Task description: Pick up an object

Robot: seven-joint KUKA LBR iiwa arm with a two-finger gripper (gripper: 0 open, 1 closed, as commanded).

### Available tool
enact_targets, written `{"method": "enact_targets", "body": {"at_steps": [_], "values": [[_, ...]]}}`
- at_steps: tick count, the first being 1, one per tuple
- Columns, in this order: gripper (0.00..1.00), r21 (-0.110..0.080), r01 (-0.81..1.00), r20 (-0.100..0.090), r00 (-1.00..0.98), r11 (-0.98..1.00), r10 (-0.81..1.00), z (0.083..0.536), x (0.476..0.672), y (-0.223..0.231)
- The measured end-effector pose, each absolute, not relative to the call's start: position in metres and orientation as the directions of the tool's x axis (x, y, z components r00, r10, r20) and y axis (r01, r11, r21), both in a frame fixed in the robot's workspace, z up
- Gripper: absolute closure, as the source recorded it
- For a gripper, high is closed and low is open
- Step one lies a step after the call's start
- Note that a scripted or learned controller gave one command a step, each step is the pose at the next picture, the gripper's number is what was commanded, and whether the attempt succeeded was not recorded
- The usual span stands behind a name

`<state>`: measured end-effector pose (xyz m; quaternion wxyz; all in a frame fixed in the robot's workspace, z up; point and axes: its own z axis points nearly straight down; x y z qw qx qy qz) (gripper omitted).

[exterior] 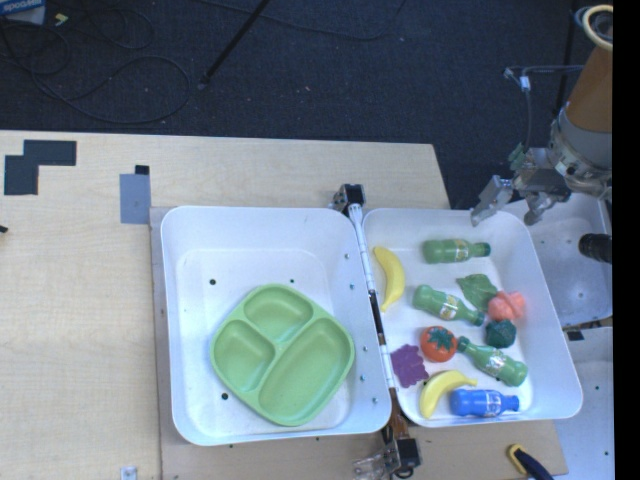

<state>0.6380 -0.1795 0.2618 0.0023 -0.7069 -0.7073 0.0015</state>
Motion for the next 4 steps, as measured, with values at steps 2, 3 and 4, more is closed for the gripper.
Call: {"method": "enact_targets", "body": {"at_steps": [2, 3, 4], "values": [[0.0, -0.004, 1.0, 0.001, -0.004, 0.004, 1.0, 0.086, 0.644, -0.209], [0.0, -0.003, 1.0, 0.002, -0.002, 0.002, 1.0, 0.086, 0.644, -0.172], [0.0, -0.003, 1.0, 0.0, -0.001, 0.001, 1.0, 0.086, 0.644, -0.194]]}}
